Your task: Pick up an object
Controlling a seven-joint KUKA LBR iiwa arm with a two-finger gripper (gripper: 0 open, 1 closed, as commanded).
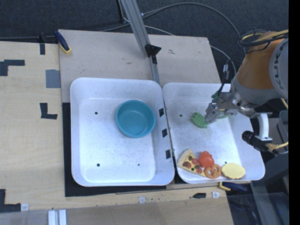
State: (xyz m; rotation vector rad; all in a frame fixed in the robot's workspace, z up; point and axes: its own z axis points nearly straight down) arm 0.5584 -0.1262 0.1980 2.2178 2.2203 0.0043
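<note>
A small green knobbly toy (199, 120) lies on the floor of the right bin (187, 95), near its middle. My gripper (209, 116) is low over the bin, right at the toy's right side, touching or nearly touching it. Along the bin's front edge lie a pizza slice (189, 162), a red tomato-like piece (206, 159), a pretzel (213, 171) and a yellow lemon-shaped piece (233, 171). A blue bowl (135, 118) stands in the left bin (89, 139).
A metal pole (140, 29) slants down from the top to the ridge between the bins. Cables (206, 13) loop behind the right bin. The arm's grey body and orange band (262, 69) overhang the right bin's right wall.
</note>
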